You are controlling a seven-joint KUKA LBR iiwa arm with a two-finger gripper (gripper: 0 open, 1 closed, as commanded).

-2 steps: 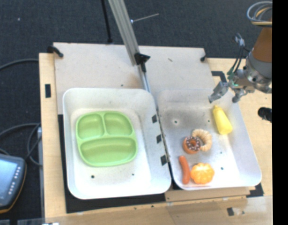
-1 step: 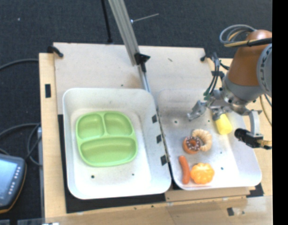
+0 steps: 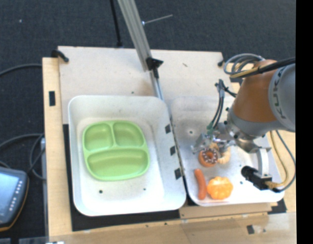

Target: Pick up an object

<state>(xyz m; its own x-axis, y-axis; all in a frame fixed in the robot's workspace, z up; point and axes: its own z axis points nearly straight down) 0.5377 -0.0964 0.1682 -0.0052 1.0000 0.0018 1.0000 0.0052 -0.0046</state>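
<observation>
While pincer (image 3: 211, 142) hovers, state unclear, donut (image 3: 213, 156) lies just below it.

Green divided plate (image 3: 116, 150), orange pumpkin (image 3: 219, 187), reddish carrot (image 3: 200, 183), perhaps brown-frosted doughnut (image 3: 212, 156).

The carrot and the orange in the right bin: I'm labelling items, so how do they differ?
The carrot is long, thin and reddish-orange; the orange is round, squat and lighter orange. The carrot lies lengthwise near the bin's left wall; the orange sits to its right, close beside it. Both rest near the right bin's front edge, apart from the gripper.
</observation>
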